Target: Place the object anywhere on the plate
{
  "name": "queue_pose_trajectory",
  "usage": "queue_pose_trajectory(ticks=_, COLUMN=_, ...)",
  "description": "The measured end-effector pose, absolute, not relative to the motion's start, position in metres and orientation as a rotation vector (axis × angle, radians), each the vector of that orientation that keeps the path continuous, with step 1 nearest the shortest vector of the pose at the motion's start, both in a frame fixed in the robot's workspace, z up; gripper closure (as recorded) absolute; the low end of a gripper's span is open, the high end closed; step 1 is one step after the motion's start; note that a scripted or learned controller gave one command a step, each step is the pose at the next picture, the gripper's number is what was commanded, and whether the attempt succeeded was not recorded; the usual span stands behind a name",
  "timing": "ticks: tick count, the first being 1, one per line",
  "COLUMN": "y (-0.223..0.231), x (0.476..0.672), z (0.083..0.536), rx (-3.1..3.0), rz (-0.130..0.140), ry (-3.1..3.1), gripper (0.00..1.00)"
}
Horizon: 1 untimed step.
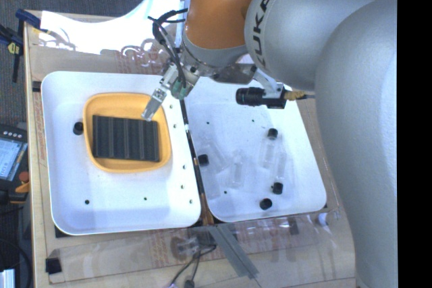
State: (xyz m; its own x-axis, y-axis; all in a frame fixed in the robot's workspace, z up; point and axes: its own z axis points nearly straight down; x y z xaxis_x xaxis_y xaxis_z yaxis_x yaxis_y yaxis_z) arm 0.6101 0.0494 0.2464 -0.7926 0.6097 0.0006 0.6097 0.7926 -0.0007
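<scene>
My gripper [154, 104] hangs over the yellow plate's [101, 104] top right corner, in the left bin [61, 199]. Finger spread: cannot tell. A dark ridged block [126, 138] lies on the plate.

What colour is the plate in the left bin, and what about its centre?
The plate is yellow-orange with a dark, ribbed grey-black centre panel, seen in the camera view.
</scene>
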Motion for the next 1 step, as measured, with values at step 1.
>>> queue_pose_trajectory(ticks=1, y=0.0494, x=0.6101, z=0.2464, rx=-1.011, rz=0.001, ry=-2.973, gripper=0.0)
